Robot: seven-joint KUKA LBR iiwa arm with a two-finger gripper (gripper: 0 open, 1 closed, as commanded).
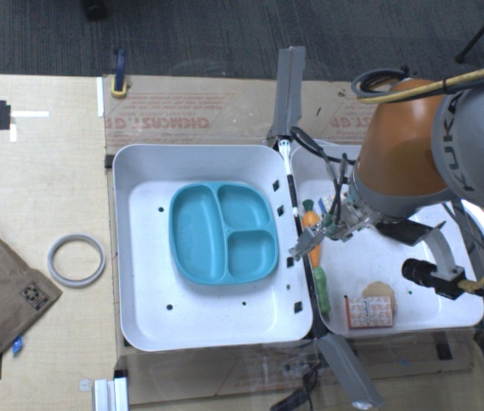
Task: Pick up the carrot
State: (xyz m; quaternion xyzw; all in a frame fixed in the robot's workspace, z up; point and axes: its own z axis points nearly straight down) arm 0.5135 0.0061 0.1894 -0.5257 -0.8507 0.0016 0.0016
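- Camera view, looking down at a slant: two shallow white bins side by side on a bench, left bin (pixel 139 255) and right bin (pixel 413 315), sharing a middle wall.
- In the left bin, a teal divided plate (pixel 224 232) with three compartments, lying flat near the centre.
- Reaching in from the right, the grey arm (pixel 481 144) with its orange band (pixel 396 144), bent low over the far part of the right bin.
- Gripper (pixel 308 243) down at the middle wall, at the left edge of the right bin.
- Grip state impossible to tell: tip small and partly hidden by the wrist and cables.
- Carrot (pixel 310 219) in the right bin, close against the left wall, just on the far side of the gripper tip; whether touching or gripped, not clear.
- Green vegetable (pixel 320 288) lying along the same wall, nearer than the gripper.
- Small printed box (pixel 368 312) in the near part of the right bin, well apart from the carrot.
- On the bench left of the bins, a roll of tape (pixel 76 258), and nearer, at the left edge, a cardboard box (pixel 2 298).
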